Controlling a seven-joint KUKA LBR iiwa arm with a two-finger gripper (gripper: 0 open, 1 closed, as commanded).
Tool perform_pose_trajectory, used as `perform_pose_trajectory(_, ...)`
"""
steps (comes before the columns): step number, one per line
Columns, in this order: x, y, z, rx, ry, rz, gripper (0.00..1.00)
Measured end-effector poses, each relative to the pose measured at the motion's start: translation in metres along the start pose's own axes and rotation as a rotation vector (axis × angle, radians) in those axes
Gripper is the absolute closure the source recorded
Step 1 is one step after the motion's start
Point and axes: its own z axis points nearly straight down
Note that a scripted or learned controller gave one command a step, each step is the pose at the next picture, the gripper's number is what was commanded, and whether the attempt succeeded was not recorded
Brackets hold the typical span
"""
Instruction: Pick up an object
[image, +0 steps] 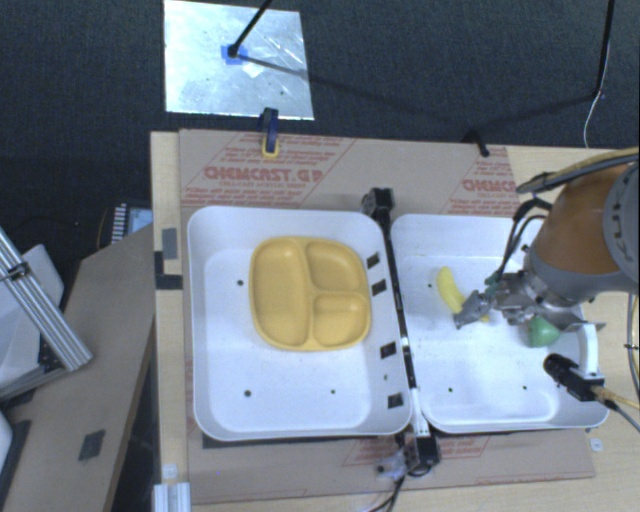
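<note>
In the right bin (480, 405) lies a small yellow, banana-like piece (449, 290) near the upper left. My gripper (472, 314) hangs low over this bin, its tip just right of and below the yellow piece, very close to it. A green object (541, 332) lies by the bin's right side, partly hidden under the wrist. Nothing shows held in the gripper.
The left bin (230, 400) bears a yellow divided plate (309, 292) in its middle. A black divider (392, 300) runs between the two bins. The arm with its orange band (585, 235) covers the right bin's upper right corner.
</note>
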Motion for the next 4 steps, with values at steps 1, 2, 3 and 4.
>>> perform_pose_trajectory(1, 0.0, 0.001, -0.014, -0.005, -0.002, 0.0, 1.0)
perform_pose_trajectory(2, 0.005, -0.005, -0.071, -0.01, -0.002, -0.004, 1.0)
perform_pose_trajectory(3, 0.001, 0.002, -0.116, -0.01, -0.002, -0.004, 1.0)
perform_pose_trajectory(4, 0.001, 0.003, -0.171, -0.011, -0.002, -0.005, 1.0)
